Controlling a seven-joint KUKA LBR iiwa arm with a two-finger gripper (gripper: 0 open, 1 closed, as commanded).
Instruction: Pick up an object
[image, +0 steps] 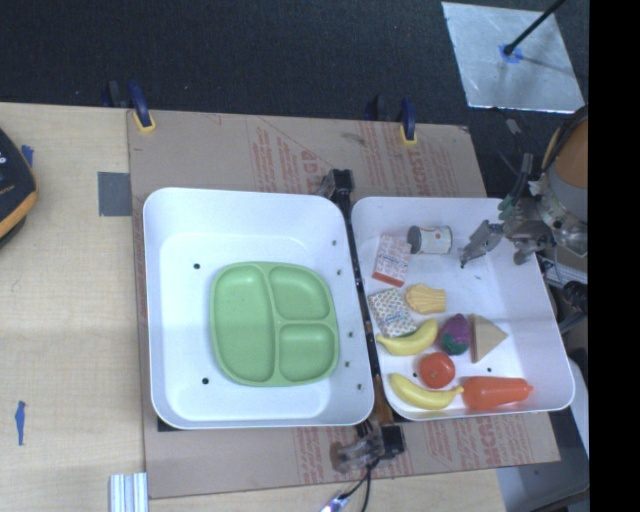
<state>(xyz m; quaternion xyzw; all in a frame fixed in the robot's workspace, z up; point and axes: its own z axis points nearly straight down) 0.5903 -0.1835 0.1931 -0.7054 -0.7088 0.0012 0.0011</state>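
Observation:
My gripper (497, 254) hangs over the back right part of the right bin (530, 300), open, with nothing between its fingers (473, 250). A small white can (430, 239) lies just to its left. Further toys fill this bin: a red and white packet (391, 260), a patterned packet (392, 312), a yellow corn piece (426, 298), two bananas (408, 340) (425, 393), a tomato (436, 370), a purple eggplant (455, 334), a tan wedge (486, 337) and an orange carrot (495, 392).
The left bin (180, 300) holds a green divided plate (273, 322). Both bins rest on a cardboard sheet (250, 150) clamped to the wooden bench. A black and yellow device (12, 180) lies at the far left edge.

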